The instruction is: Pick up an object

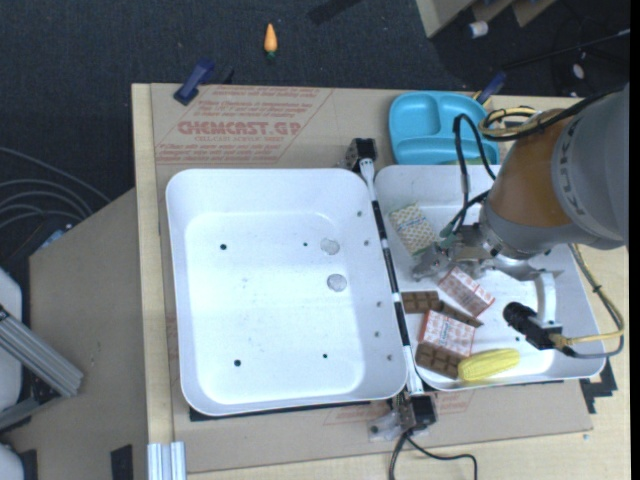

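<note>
On the surface [250, 128], the left bin [270, 288] sits beside the right bin [570, 368], which holds a checked packet [412, 226], chocolate bars [445, 336] and a yellow corn cob [488, 364]. The hand [440, 258] reaches down among them; its grip cannot be told.

The brown board [250, 118] under the bins carries red printed lettering along its far edge. The large line reads "CHEMCAST G P" (the last characters are faint and uncertain). Smaller red lines above and below it are too small to read. The packets [447, 334] in the right bin [585, 363] show printed patterns, but no text on them is legible.
</note>
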